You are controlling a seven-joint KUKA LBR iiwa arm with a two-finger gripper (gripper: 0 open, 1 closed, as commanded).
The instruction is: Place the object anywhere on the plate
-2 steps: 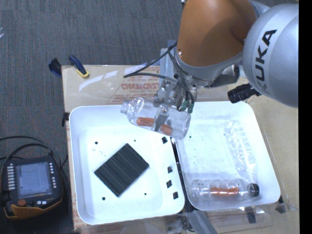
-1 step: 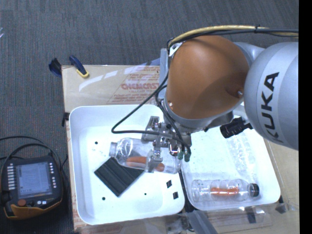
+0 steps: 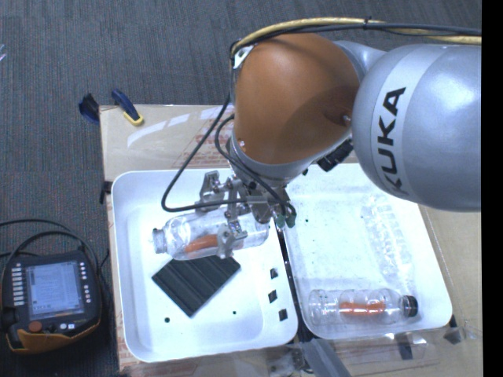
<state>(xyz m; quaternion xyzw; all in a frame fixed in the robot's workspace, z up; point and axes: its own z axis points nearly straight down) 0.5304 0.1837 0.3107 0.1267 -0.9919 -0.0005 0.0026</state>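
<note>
A clear plastic bottle (image 3: 189, 240) with something orange inside lies crosswise in the left bin (image 3: 130, 305), neck pointing left. My gripper (image 3: 224, 214) reaches down over its right half, one finger (image 3: 231, 239) in front of the bottle and the other (image 3: 210, 188) behind it, so it is shut on the bottle. The plate (image 3: 195, 281), a black ribbed square, lies flat just below the bottle, toward the front of the same bin. The bottle's near side overlaps the plate's far edge in this view.
The right bin (image 3: 330, 210) holds a second clear bottle (image 3: 357, 305) with orange contents and a black cap, and a crumpled clear bottle (image 3: 385, 234). The big arm body (image 3: 369, 108) overhangs both bins' far side. A teach pendant (image 3: 51, 293) lies left of the bench.
</note>
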